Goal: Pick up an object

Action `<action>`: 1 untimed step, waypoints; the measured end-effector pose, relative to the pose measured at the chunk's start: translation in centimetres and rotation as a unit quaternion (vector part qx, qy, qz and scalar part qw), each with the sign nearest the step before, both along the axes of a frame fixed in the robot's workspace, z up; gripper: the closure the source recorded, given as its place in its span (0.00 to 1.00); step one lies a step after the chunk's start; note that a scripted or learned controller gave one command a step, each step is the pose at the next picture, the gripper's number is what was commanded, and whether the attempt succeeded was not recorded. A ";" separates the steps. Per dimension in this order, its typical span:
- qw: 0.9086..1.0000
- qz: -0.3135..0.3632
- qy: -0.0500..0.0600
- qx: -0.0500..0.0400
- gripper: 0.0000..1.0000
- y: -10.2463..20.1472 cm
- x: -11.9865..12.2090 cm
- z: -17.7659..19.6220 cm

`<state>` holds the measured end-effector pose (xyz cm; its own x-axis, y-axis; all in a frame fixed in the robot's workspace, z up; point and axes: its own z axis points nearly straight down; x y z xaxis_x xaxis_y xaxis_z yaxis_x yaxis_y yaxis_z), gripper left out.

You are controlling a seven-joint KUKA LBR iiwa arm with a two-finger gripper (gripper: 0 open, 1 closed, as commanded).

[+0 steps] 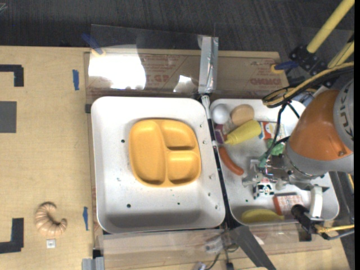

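Here's the arm's broad orange band, a rounded, glossy shell, and just beneath it a grey metal collar curving round the wrist. Above the fingers sits the gripper, a cluttered block of silver metal and black fittings (too small and busy to pick out single screws). A thin green wire loops up from that block toward the orange shell, and black cables snake off the arm's upper side. A yellow cable runs with them, sweeping away behind the band. Grey casing shows at the arm's far edge, with faint lettering there.
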<state>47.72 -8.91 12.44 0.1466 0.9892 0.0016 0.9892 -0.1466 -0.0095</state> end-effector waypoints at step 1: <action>1.000 -0.014 -0.007 0.000 0.00 -1.6 0.4 -3.7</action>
<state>48.10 -10.50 8.74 0.1749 0.9846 0.0032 0.9846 -0.1749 0.0038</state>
